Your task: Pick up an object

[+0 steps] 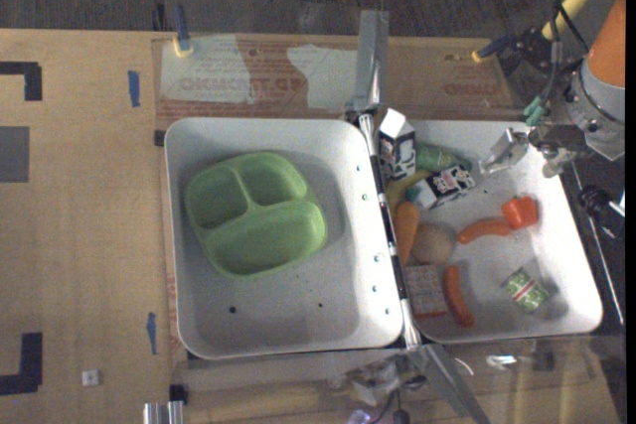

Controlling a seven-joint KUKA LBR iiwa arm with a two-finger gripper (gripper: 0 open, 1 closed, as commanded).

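The right bin (581, 298) holds several toy foods: a white milk carton (396, 139), a cow-patterned carton (452, 182), a carrot (406, 225), a brown potato (432, 241), an orange sausage (484, 230), a red-orange pepper (520, 211), a second sausage (457, 295) and a small green can (524, 288). My gripper (525, 157) hangs over the bin's far right corner, above and behind the pepper. Its fingers stand apart, open, with nothing between them.
The left bin (199, 313) holds a green divided plate (256, 212). A metal rail (383, 213) separates the two bins. A square waffle-like piece (424, 288) lies beside the second sausage. The grey arm (606, 104) and its cables come in from the upper right.
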